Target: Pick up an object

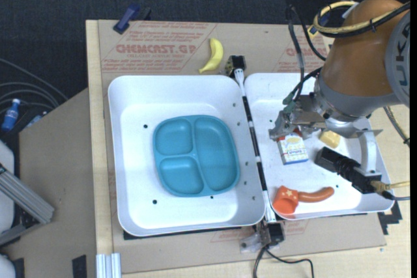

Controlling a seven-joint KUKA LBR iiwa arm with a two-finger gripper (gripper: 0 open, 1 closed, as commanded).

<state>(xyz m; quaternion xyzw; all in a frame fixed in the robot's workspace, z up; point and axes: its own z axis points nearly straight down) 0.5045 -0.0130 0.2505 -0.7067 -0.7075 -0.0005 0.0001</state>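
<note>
Over right bin [365,204], arm reaches in from right, orange band above wrist; gripper [291,127] hangs low above small card box [294,150]. Cannot tell claw state from camera view. Box lies flat on bin floor, near bin's left wall. Pale yellow block [330,138] just right of box, partly under arm. Orange cup [285,200] and sausage [317,194] touching at near edge. Left bin [130,107] holds blue divided plate [195,154], centred. Banana [213,56] on bench beyond bins.
</note>
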